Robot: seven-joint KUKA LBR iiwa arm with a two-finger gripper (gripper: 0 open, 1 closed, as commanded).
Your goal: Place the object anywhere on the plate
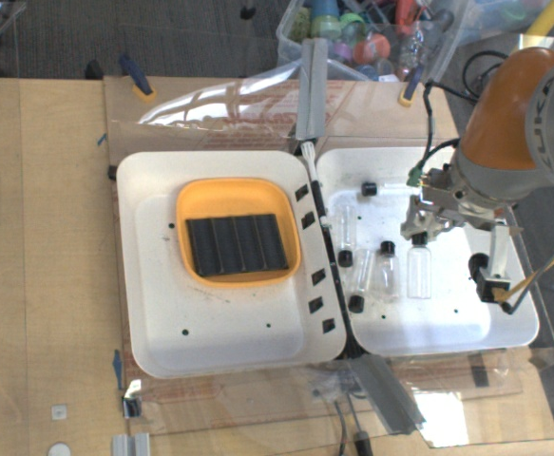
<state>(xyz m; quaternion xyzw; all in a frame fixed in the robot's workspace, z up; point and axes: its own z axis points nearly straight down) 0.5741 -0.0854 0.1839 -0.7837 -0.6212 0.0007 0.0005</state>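
Gripper [419,234]: over the right bin [467,323], fingers pointing down onto the top of a clear vial [418,269]; whether it grips or how wide it stands, cannot tell. Clear vial: lying in the right bin, just right of two more black-capped vials [376,269]. Orange plate [196,202]: left bin [153,331], well apart, bearing a dark ridged block [237,244]

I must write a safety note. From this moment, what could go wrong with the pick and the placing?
1. The clear vials lie close together in the right bin, so the pincer may knock one aside.
2. The orange plate already bears a black ridged block, so a round vial might roll off it.
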